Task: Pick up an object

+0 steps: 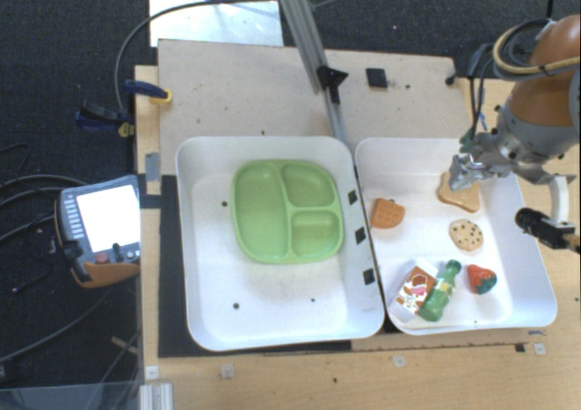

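Observation:
My gripper (465,174) hangs low over the far right part of the right bin (526,304), right above a tan bread-slice toy (457,200) whose top edge it covers. Toward the bin's left side lies an orange waffle piece (387,214). A speckled cookie (466,235) rests in front of the bread slice. Near the front sit a red strawberry (481,279), a green bottle (439,292) and a small printed box (414,290) side by side.
The left bin (204,245) holds a green divided plate (288,211). A slanted metal pole (304,27) crosses the bench behind the bins. A handheld screen unit (102,229) lies off the bench at the left.

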`<state>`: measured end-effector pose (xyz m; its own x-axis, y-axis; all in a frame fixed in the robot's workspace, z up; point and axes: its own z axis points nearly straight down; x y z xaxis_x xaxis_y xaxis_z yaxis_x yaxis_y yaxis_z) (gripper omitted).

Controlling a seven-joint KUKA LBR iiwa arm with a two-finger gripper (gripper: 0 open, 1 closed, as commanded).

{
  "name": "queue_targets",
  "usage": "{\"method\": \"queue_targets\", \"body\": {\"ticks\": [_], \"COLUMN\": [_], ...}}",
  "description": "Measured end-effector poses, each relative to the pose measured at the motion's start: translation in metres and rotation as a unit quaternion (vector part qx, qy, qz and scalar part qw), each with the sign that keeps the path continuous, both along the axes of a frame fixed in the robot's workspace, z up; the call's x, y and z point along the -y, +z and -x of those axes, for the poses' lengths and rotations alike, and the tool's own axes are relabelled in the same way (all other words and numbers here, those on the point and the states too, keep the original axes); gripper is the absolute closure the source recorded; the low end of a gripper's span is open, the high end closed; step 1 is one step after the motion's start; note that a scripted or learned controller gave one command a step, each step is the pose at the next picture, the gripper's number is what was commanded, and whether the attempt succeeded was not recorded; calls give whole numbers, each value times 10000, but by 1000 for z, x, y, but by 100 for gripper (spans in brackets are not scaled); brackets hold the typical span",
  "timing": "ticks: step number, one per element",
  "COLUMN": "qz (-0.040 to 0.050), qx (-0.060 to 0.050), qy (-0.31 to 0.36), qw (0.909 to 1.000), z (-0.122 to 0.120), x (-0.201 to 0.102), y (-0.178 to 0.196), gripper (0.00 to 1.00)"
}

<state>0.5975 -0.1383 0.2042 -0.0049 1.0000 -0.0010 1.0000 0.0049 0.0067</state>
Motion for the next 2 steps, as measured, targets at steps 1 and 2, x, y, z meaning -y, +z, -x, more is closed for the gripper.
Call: {"method": "queue_targets", "body": {"ticks": [1, 2], "qz": [1, -7], "qx": [-2, -24], "qy": [1, 14], "qw": [10000, 10000], "z": [-1, 3], "x": [0, -46], "y": [54, 56], "gripper": [100, 100]}}
